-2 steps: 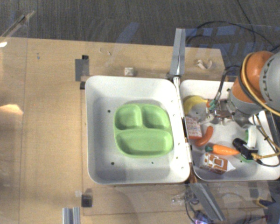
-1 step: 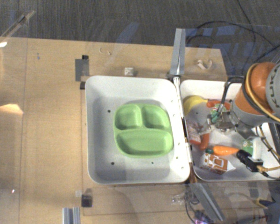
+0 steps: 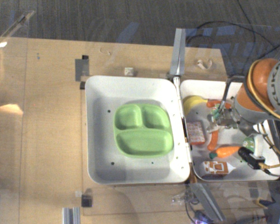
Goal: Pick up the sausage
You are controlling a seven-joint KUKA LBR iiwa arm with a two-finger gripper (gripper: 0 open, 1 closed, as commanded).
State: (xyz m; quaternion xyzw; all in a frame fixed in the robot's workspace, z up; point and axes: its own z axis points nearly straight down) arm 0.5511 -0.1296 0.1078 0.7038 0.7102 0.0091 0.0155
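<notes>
Gripper [image 3: 218, 119] above sausage [image 3: 213, 140], labels unreadable

Landmark: green three-compartment plastic plate [image 3: 143, 129], centred in left white bin [image 3: 99, 125]. Bare bin floor all round plate; approach from above open. Right of plate, right white bin [image 3: 200, 86] crowded: yellow rounded item [image 3: 194, 102], flat reddish packet [image 3: 196, 133], orange carrot [image 3: 227, 151], small carton [image 3: 216, 167], packed close. Grey arm [image 3: 266, 94] overhangs far side, likely blocking descent there.

Plastic on wood — mostly smooth finishes

The white bins [image 3: 98, 125] look like smooth plastic; the green divided plate [image 3: 143, 129] is matt plastic — the bench [image 3: 37, 125] is pale wood under a glossy sheen.
</notes>
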